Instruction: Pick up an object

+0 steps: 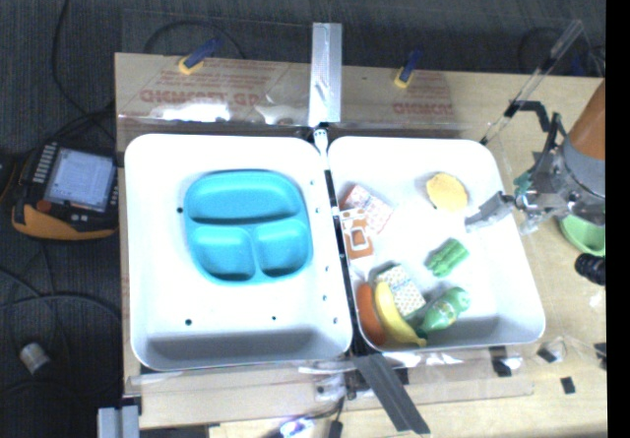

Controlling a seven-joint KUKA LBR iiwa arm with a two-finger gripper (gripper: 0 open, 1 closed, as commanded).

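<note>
The gripper (497,208) sits at the right rim of the right bin (512,259), low on the grey arm whose orange band (594,126) shows at the view's right side. A grey finger-like piece juts left over the rim, but whether the jaws are apart or together cannot be told from this slant, and nothing can be seen between them. No object has been lifted yet; all candidates lie in the right bin, to the gripper's left in the view. Nearest is a yellow round object (448,191), a short way left and slightly toward the bin's far wall, lying alone on bare white floor. Below it, toward the near wall, a small green ridged piece (446,257) lies tilted, its long axis running diagonally. Further down and left a cluster crowds the near-left corner: a green vegetable-shaped toy (444,310), a banana (393,315), an orange ball-like shape (365,303) and a patterned packet (401,287), touching or overlapping. Two small printed packets (360,215) rest by the dividing wall. The left bin (157,229) holds a blue sectioned tray (247,224). Judging by position, the yellow object looks the easiest target, being isolated and closest.
</note>
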